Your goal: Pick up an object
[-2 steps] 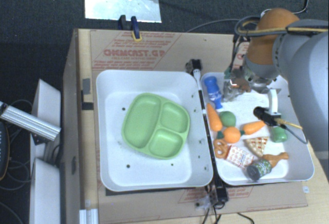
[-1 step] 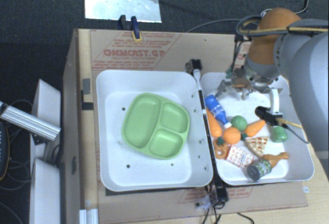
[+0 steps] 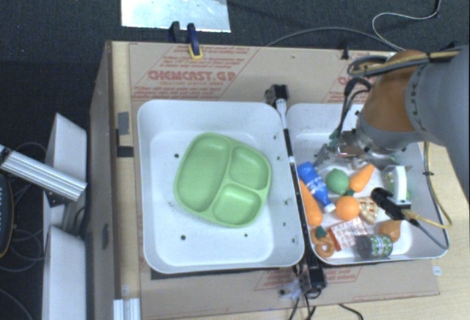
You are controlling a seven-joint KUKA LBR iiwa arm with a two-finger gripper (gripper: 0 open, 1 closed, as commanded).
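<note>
My gripper (image 3: 344, 150) hangs low over the far part of the right bin (image 3: 308, 120), below the arm's orange band. Just in front of it lie a blue bottle with a white cap (image 3: 313, 183), a green ball (image 3: 337, 180) and a small carrot (image 3: 360, 177). Nearer the front sit an orange fruit (image 3: 346, 207), a long carrot (image 3: 310, 205) along the left wall, a red and white packet (image 3: 341, 233) and a dark can (image 3: 372, 244). Nothing shows between the gripper's tips.
The left bin (image 3: 158, 238) holds a green divided plate (image 3: 222, 179). A white and green item (image 3: 397, 180) and a brownish piece (image 3: 390, 229) lie at the right bin's right side. A divider rail (image 3: 288, 157) runs between the bins.
</note>
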